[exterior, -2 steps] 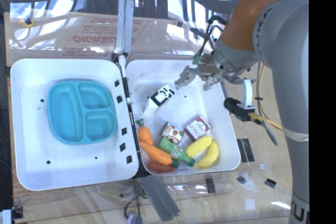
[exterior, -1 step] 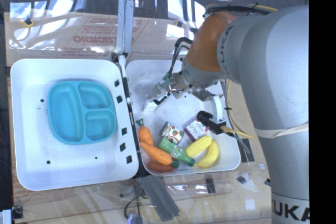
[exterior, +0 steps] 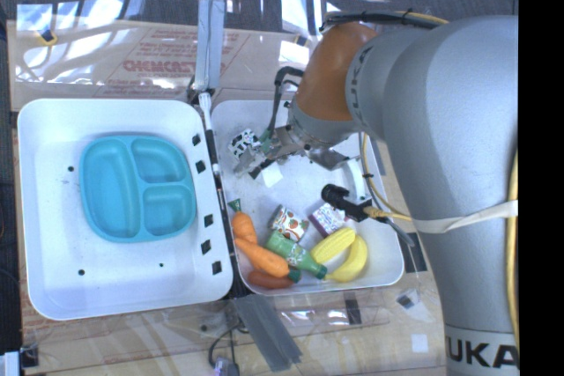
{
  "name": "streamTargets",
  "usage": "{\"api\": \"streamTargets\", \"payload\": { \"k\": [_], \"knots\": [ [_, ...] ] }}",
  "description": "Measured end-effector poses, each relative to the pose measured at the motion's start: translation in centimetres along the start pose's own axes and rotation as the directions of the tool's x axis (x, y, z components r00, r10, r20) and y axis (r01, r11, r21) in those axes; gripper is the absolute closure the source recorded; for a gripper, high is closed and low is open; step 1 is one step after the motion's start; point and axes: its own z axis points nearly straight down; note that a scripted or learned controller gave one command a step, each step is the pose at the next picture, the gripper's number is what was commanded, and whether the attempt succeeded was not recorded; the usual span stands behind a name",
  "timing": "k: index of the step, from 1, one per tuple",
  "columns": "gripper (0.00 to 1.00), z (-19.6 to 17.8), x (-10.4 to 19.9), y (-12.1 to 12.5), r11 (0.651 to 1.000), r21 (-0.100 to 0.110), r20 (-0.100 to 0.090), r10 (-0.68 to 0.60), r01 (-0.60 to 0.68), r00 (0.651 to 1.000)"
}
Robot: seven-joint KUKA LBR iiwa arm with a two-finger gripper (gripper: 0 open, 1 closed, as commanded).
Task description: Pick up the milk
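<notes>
Small cow-spotted black-and-white milk carton [exterior: 243,142], right bin [exterior: 388,264], pincer [exterior: 263,161] just beside it, grip state unclear

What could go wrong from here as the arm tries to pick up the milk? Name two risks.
1. The milk lies near the right bin's upper left wall, so the tool may bump the wall or push the milk.
2. A white scrap sits just under the tool and could be grabbed instead.

Left bin [exterior: 35,189]: divided tray [exterior: 138,187] at centre. Right bin [exterior: 388,264]: milk [exterior: 242,142] far-left beside pincer [exterior: 261,161]; carrot [exterior: 256,246], bottle [exterior: 295,253], banana [exterior: 352,258] along near edge.
</notes>
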Motion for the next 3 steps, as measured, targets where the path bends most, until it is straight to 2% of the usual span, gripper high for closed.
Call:
{"api": "streamTargets", "payload": {
  "k": [1,2,3],
  "knots": [
    [1.0,-0.2,0.0,-0.3,1.0,0.015,-0.006,-0.003,0.003,1.0],
    [1.0,-13.9,4.2,3.2,0.999,0.009,0.0,0.041,-0.041,0.999],
    [1.0,-12.6,3.0,4.9,0.982,0.009,0.002,0.188,-0.188,0.982]
  ]
}}
